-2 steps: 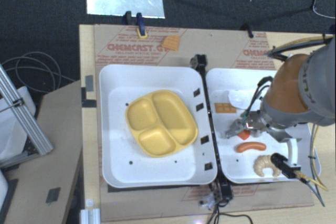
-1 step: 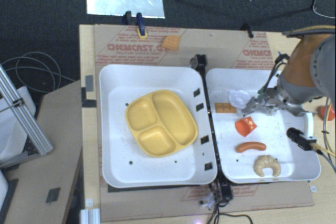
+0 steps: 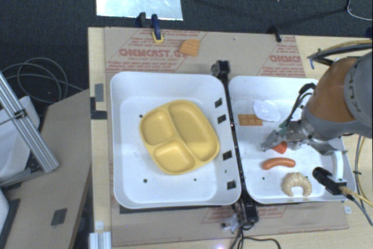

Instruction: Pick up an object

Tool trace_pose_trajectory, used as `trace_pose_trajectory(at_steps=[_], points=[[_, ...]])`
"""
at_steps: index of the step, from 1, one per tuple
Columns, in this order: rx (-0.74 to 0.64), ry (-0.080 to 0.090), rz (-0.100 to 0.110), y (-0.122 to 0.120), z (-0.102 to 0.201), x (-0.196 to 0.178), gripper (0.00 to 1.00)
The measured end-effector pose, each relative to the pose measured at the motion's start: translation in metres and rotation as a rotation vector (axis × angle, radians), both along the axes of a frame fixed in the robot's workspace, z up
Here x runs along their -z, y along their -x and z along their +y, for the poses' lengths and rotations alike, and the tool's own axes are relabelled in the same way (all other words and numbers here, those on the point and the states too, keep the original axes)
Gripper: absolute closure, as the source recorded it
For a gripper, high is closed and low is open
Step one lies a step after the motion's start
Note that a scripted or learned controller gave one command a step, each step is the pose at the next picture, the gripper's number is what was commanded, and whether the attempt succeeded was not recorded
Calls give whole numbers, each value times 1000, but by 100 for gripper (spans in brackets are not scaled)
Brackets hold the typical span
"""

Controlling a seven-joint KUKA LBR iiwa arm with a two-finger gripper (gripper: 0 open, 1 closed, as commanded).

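The grey arm with the orange band reaches in over the right-hand shallow white bin (image 3: pixel 250 189). Its two-finger gripper (image 3: pixel 280 143) sits low over the bin floor, directly at a small orange-red object (image 3: pixel 281 148) of uncertain shape. Whether the fingers are spread or closed on anything cannot be told; the wrist hides the tips.

Candidate objects in that bin: a red-orange toy sausage (image 3: pixel 278 164) just below the gripper, a tan toy croissant (image 3: pixel 296 183) near the front wall, a flat orange waffle-like square (image 3: pixel 250 120) and a pale translucent round piece (image 3: pixel 267 109) towards the back. The left-hand white bin (image 3: pixel 125 125) holds a yellow three-compartment plastic plate (image 3: pixel 178 136).

Assessment: the grasp step is in hand. To do it well, the fingers should straddle the small orange-red object squarely, clear of the sausage, close fully before any lift, and rise straight up.
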State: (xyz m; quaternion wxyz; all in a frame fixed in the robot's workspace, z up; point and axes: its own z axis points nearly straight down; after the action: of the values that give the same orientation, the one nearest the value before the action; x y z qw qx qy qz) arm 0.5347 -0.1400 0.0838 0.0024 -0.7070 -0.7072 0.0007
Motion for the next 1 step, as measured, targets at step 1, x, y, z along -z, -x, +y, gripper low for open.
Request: trace_pose_trajectory(at_steps=[1], points=[[-2, 3, -7, -4, -2, -11, 100]])
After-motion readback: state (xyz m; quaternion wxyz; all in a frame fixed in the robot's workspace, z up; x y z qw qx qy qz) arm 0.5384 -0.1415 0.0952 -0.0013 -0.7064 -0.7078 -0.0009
